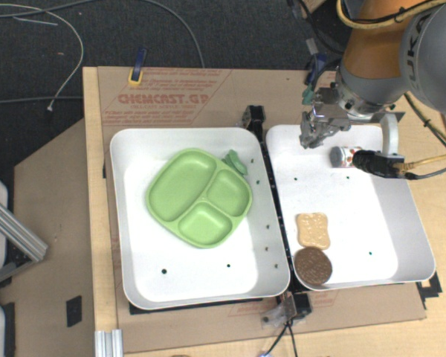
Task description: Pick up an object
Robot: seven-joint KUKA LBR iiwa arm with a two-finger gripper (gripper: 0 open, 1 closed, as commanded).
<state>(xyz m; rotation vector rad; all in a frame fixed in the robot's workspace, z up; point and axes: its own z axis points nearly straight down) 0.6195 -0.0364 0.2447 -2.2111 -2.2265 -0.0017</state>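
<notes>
I see the claw [312,138] hanging over the far edge of the right bin [401,222], I cannot tell its state, so I judge I am approaching and must next descend on the cracker [313,230] near the front.

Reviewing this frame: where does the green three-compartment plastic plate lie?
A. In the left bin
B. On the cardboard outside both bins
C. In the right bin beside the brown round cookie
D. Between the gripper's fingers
A: the green three-compartment plastic plate rests flat on the floor of the left white bin, while the brown round cookie and tan cracker lie in the right white bin, near its front left corner.
</notes>
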